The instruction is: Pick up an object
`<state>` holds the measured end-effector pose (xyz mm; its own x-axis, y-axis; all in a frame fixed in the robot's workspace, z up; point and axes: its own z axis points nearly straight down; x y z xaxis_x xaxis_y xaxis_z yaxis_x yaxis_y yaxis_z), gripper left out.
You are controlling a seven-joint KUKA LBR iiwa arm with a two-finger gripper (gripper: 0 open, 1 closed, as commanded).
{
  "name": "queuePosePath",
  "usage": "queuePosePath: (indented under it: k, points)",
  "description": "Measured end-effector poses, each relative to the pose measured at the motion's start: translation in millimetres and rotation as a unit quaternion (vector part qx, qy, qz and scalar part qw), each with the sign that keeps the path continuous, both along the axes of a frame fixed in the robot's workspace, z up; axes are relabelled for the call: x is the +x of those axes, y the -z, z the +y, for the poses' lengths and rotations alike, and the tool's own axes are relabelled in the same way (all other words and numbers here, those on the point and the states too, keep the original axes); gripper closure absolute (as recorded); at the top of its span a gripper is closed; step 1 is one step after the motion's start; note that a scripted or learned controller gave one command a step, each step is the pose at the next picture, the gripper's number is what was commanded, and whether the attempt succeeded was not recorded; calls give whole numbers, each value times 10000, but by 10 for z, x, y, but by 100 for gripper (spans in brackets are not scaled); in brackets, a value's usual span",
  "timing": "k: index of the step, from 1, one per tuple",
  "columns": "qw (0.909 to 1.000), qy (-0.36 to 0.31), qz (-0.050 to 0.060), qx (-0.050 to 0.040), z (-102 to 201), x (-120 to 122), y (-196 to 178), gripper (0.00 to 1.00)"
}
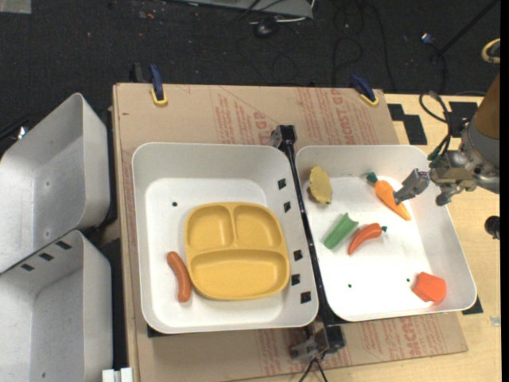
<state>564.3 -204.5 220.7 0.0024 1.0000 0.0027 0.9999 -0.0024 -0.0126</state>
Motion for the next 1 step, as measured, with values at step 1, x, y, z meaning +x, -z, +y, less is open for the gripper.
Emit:
queuePosePath:
  k: [1]
  points:
    - [10000,-18,-63,-15,6,30,-70,0]
